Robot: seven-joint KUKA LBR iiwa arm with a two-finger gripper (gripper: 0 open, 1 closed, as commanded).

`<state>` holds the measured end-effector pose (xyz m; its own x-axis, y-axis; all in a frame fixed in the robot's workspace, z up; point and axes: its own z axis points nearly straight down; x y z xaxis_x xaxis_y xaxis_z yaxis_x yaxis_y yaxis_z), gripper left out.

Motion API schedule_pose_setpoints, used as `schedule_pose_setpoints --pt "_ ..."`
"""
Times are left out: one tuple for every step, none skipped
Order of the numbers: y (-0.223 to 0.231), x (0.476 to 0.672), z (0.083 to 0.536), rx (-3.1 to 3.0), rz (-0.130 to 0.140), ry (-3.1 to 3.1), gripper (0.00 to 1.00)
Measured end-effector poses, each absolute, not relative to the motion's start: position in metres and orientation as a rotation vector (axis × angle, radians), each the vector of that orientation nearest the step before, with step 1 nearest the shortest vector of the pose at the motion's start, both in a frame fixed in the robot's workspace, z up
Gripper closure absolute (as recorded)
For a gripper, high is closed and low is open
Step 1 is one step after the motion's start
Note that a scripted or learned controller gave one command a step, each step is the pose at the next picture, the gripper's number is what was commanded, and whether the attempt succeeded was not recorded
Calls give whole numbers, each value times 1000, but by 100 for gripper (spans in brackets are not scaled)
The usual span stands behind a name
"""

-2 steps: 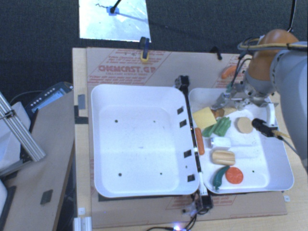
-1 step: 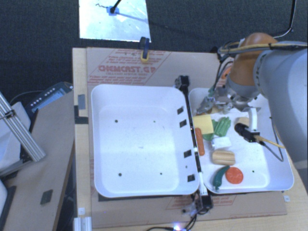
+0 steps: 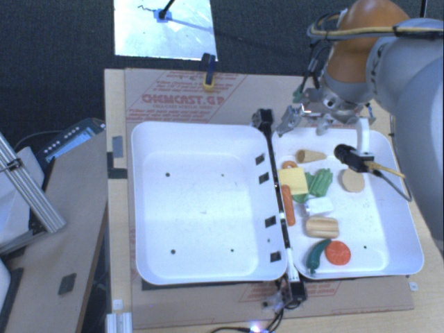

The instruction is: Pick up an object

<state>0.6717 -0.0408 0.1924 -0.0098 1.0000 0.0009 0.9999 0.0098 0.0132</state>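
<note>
- We see the gripper [image 3: 310, 118] above the right bin's [image 3: 395, 252] far edge; we cannot tell its state.
- Toy foods, including a red disc [image 3: 338, 253], lie below.

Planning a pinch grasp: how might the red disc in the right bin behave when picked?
The red disc looks flat and thin, so it probably lies low and is hard to pinch. It touches the green pepper, which may shift. It looks like light, stiff plastic.

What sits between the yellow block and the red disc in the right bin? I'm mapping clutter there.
In the camera view, between the yellow block and the red disc lie a small white piece and a tan wooden cylinder.
</note>
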Motion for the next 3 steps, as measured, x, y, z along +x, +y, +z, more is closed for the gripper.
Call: schedule_pose_setpoints --pt "15 657 229 2210 8 2230 0" --pt "73 669 251 2210 8 2230 0" --pt "127 669 276 2210 8 2230 0"
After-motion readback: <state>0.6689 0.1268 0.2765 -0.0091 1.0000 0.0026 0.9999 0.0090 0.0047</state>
